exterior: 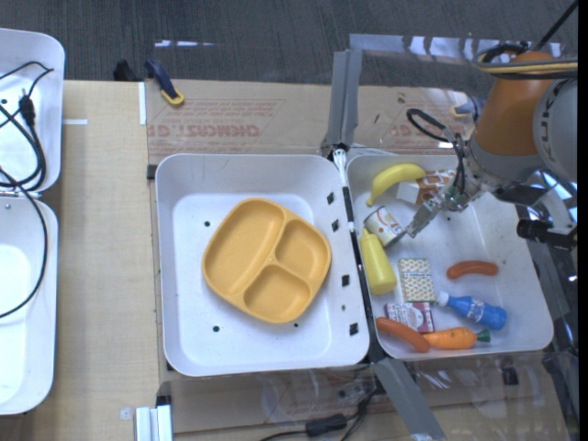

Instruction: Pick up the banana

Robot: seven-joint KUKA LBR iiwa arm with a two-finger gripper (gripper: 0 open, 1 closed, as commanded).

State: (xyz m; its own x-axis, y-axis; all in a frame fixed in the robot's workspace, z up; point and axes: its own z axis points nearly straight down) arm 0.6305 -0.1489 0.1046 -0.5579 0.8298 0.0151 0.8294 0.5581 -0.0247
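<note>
Plate in left bin, banana in right bin — far corner

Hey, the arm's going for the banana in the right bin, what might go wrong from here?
1. The claw sits below the banana, beside a small packet, so it may close on the packet instead.
2. The banana lies against the bin's far wall, near the corner, leaving little room for a finger behind it.
3. A yellow bottle lies close by along the left wall and may get knocked.

Grey arm, orange band, black cables, slim metal hand.
</note>
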